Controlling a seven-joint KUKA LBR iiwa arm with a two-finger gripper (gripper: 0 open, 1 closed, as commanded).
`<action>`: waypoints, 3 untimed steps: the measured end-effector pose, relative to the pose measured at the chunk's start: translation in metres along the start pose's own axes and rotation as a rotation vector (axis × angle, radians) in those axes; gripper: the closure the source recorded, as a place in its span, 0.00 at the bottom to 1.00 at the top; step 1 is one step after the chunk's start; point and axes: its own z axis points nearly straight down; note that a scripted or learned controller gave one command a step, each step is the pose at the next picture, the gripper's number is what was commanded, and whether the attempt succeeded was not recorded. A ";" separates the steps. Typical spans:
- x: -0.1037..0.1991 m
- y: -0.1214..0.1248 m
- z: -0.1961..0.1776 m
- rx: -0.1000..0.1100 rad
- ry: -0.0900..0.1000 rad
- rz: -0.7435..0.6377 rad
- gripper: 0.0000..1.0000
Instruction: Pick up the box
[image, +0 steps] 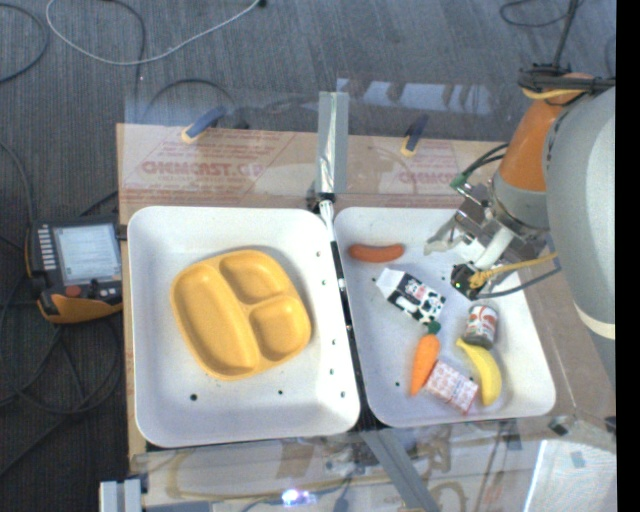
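The gripper (462, 252) hovers with fingers spread and nothing between them above the right bin (540, 395). The box (451, 387) lies near the bin's front edge, between carrot (424, 363) and banana (483, 370). Still approaching, I judge; next it must travel forward and descend.

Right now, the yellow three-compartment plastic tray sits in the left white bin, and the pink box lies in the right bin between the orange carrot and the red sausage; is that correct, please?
Not quite. The yellow three-compartment plastic tray does sit in the left white bin, but in the camera view the pink box lies in the right bin between the orange carrot and the yellow banana, not the red sausage.
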 end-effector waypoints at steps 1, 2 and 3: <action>-0.006 -0.018 0.031 0.001 0.000 0.003 0.00; -0.064 0.058 -0.068 -0.002 0.002 -0.115 0.00; -0.058 0.032 0.078 0.004 0.004 -0.087 0.00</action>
